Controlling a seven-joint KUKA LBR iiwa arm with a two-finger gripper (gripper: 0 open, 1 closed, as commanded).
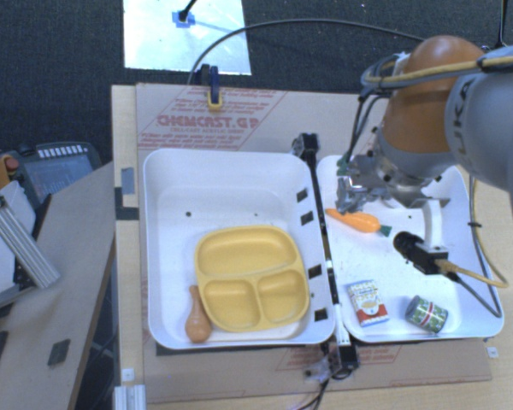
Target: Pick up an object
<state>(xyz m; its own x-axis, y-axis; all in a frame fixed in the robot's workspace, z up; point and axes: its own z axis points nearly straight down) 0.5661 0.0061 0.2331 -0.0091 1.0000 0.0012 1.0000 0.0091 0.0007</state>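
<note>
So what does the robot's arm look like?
The arm is thick, rounded and grey, with a shiny orange band like a ball above the wrist. A yellowish cable runs along the top of it. At its end sits a small silvery metal gripper.

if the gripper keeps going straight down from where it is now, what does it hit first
Most likely the toy carrot: the gripper hangs just above its leafless orange end in the right bin. Depth is hard to judge from this slanted view, so it may land on bin floor beside it.
</note>
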